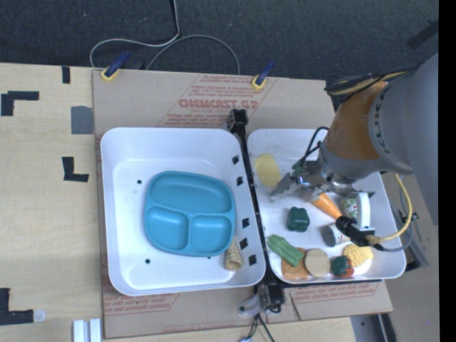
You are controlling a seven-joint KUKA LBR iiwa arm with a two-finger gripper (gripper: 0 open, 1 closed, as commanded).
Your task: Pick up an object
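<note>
Right of centre, over the right bin, the gripper is seen low, slightly spread and holding nothing, between a yellow lemon and a green block; a miss is risked in that gap.

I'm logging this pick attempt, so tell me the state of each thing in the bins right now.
Blue tray: flat in left bin, right side up.
Yellow piece: loose, right bin.
Dark green piece: loose, ungrasped.
Carrot: lying beside the gripper.
Corn: lying at front edge.
Gripper: low in right bin.
</note>
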